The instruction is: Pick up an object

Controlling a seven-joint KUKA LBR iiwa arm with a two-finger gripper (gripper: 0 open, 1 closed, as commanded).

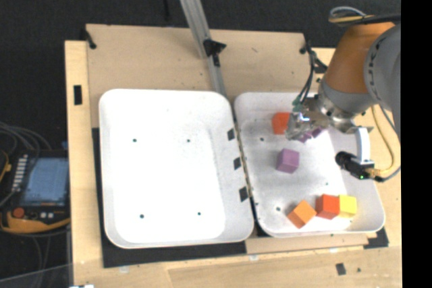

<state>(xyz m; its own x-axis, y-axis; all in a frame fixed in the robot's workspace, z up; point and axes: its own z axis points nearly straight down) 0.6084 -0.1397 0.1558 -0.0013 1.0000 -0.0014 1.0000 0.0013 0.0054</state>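
Note:
My gripper (301, 126) hangs low over the upper part of the right bin (266, 222). Just left of it lies an orange-red block (280, 123), close to or touching it. A small purple piece (313, 134) peeks out at the gripper's lower right, partly hidden by the wrist. Below the gripper, a purple cube (287, 160) sits alone mid-bin. Along the bin's near edge stand an orange block (303, 212), a red block (329, 206) and a yellow block (347, 205) in a row.
The left bin (121, 108) lies beside the right one, with a ridge and clips between them. A slanted metal pole (192, 3) rises behind the bins. A black cable fitting (354, 165) hangs off the arm over the right bin's right side.

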